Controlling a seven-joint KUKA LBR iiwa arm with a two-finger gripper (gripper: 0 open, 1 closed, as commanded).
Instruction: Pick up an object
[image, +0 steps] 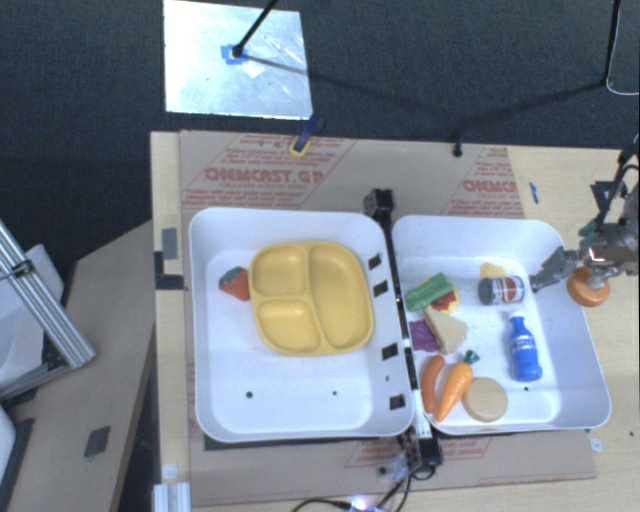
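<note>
Reaching in from the bin's outer rim, my claw (545, 272) carries nothing; how far it is open I cannot tell. The can (501, 290) lies just beyond it. I'd lower squarely over it, avoiding the bottle (523, 347) alongside.

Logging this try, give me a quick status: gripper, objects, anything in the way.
Gripper at right bin's right edge, nothing visibly held. Nearest: can, blue bottle. Path looks clear.
</note>
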